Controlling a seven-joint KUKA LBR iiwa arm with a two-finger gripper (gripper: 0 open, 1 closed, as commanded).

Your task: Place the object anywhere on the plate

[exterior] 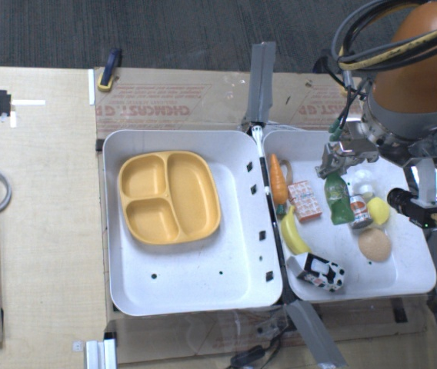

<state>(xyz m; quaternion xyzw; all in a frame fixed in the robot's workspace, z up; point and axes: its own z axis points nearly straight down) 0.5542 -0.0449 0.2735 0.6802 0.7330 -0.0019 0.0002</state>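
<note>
Hovering over the right bin (403, 279), the gripper (340, 160) is poising above a green packet (337, 198) (its grip cannot be told); squaring up before descending should help, the yellow plate (170, 197) waiting in the left bin (195, 283).

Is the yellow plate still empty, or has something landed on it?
Empty: all three compartments of the yellow plate show bare; the carrot lies in the right bin.
</note>
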